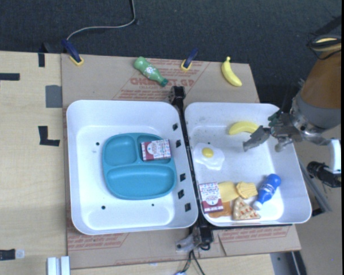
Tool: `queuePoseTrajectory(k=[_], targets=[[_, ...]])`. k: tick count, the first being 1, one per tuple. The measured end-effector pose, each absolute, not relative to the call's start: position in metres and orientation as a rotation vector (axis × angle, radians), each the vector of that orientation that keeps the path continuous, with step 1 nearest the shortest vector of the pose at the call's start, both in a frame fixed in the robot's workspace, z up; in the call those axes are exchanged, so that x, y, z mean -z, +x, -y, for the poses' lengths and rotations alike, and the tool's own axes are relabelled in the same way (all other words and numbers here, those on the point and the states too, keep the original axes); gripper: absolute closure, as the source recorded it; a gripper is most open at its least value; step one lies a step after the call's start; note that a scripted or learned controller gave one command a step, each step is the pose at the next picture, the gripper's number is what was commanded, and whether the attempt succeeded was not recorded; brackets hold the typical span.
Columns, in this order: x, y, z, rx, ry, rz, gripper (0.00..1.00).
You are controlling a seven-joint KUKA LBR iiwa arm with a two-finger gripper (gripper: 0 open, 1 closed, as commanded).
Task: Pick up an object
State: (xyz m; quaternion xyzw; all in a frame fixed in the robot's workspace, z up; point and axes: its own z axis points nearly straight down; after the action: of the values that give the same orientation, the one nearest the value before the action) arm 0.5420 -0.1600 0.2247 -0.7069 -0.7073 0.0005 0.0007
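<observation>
The banana point(241, 128) lies in the right bin point(286, 171), near its back wall, just left of the end effector point(262, 137), whose dark fingers are spread with nothing between them; one fingertip sits close beside the banana's right end, and whether it touches cannot be told. Left of and slightly nearer than the end effector lies a fried egg toy point(208, 155) on the bin floor. Toward the front of the bin, below the end effector, a blue bottle point(266, 189) lies tilted, with a yellow chip-like piece point(246, 189), a waffle slice point(245, 209) and a small red-and-white carton point(210, 194) beside it in a cluster. The grey arm with its orange band point(324, 90) comes in from the end effector's right. Far to the left, in the left bin point(80, 153), a blue divided plate point(135, 168) carries another red-and-white carton point(155, 149) at its upper right part. Beyond both bins, on the worktop point(23, 153), a second banana point(231, 73) lies behind the end effector, and a green bottle point(149, 71) lies further left.
</observation>
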Motion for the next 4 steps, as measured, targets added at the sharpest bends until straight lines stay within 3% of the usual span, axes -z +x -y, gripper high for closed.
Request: queuePoseTrajectory(k=[1,2,3,4], targets=[[-0.086,0.516,0.19,0.0,-2.222,2.222,0.0],[-0.087,0.593,0.169,0.005,-2.223,2.229,0.0],[-0.084,0.665,0.138,-0.017,-2.214,2.209,0.0],[-0.137,0.604,0.201,-0.003,-2.224,2.222,0.0]])
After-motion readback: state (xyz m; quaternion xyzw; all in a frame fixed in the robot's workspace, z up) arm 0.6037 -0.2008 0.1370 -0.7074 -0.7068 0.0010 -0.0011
